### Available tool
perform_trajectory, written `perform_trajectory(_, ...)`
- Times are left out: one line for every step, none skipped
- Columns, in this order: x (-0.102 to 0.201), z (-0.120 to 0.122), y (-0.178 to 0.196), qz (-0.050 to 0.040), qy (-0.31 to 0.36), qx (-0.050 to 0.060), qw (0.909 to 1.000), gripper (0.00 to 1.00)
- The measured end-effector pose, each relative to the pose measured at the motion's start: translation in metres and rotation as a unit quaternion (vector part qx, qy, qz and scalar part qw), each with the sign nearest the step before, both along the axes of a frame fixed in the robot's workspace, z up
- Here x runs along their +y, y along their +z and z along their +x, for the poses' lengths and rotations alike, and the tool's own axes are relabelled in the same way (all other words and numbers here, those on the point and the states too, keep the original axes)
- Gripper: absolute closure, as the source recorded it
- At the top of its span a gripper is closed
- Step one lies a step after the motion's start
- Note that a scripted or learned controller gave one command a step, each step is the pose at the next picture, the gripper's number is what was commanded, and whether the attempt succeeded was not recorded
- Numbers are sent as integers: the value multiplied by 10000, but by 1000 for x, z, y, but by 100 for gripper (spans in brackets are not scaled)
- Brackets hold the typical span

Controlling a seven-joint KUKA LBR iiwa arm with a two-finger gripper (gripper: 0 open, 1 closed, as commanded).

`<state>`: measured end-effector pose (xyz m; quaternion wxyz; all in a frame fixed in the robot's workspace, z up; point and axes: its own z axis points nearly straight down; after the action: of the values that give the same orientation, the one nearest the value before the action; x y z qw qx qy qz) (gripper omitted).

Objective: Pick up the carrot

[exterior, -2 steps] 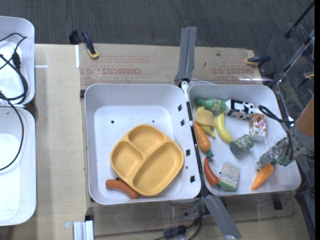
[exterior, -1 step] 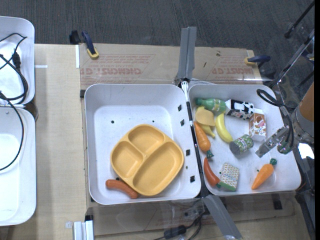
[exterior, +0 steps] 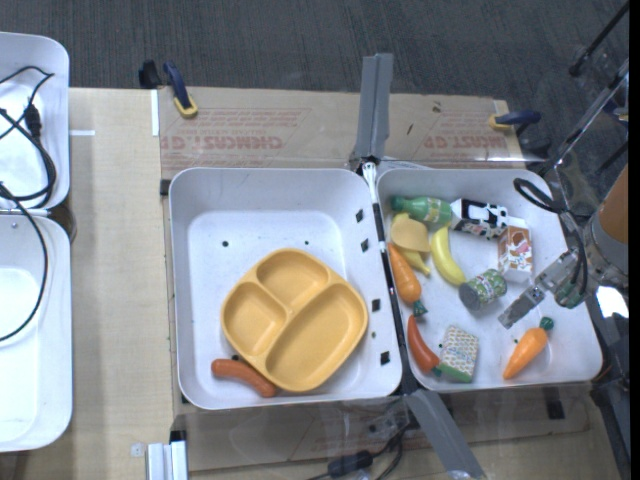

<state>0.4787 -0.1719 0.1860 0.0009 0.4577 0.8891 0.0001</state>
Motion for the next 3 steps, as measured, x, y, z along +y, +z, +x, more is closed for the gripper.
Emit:
perform_trajectory(-50,-1,-95,4,1184,3,9930,0)
perform_trajectory(-49,0,-85,4,1174,-10,9931,100)
perform_trajectory(-49,0,-86,4,1176,-9,9931,0)
